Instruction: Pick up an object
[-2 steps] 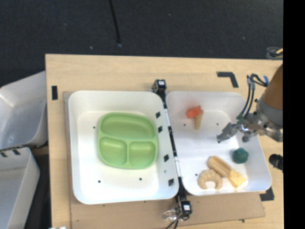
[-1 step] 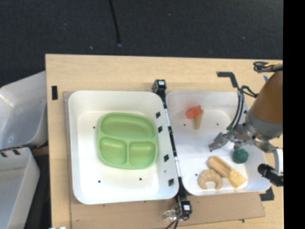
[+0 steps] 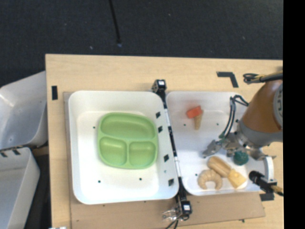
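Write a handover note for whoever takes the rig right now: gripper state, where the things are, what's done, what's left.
Gripper: low over the right bin; nothing visibly held.
Right bin: orange cone toy near the back; bread roll, croissant and yellow wedge clustered at the front; a teal piece close under the wrist.
Left bin: green divided plate.
Done: nothing picked up.
Left: grasp one object and lift it.
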